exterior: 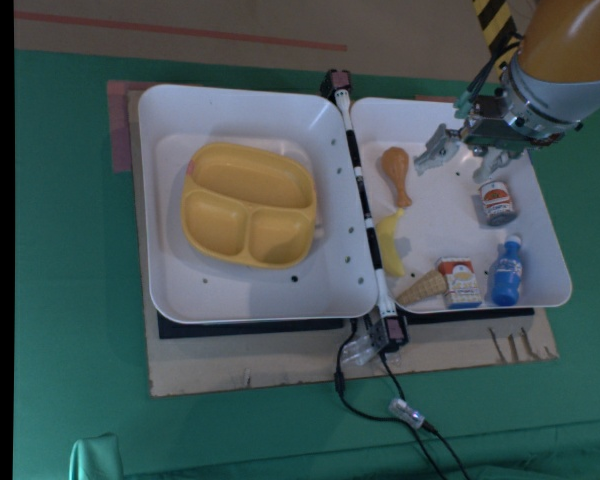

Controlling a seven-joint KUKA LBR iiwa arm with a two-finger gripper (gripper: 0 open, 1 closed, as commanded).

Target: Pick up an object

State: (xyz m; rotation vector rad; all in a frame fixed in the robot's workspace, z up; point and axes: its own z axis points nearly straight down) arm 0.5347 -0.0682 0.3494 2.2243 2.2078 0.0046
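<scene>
The arm reaches in from the right and its pincer [465, 154] hangs over the far part of the right bin [550, 258], with the two fingers spread apart and nothing between them. One finger [433, 151] points out to the left toward the toy chicken drumstick [397, 173], and the other sits lower on the right, just above the small can [496, 203]. No object is held, so the pick looks to be in its approach stage: the pincer is open over the bin and has not yet closed on anything. The things it could take all lie in the right bin: the drumstick near the divider, the banana [390, 242] below it along the same edge, the ice cream cone [421, 288] and the small carton [460, 281] at the near side, the blue bottle [507, 271] near the right wall, and the can between the bottle and the pincer. The left bin [165, 268] carries a yellow divided tray [248, 204], well apart from the arm. The can and the drumstick are nearest. The next move, I judge, calls for settling on one of them, centring the open fingers across its narrow side, coming down until they straddle it, then closing and lifting. The can is round and may roll aside if struck off-centre.
</scene>
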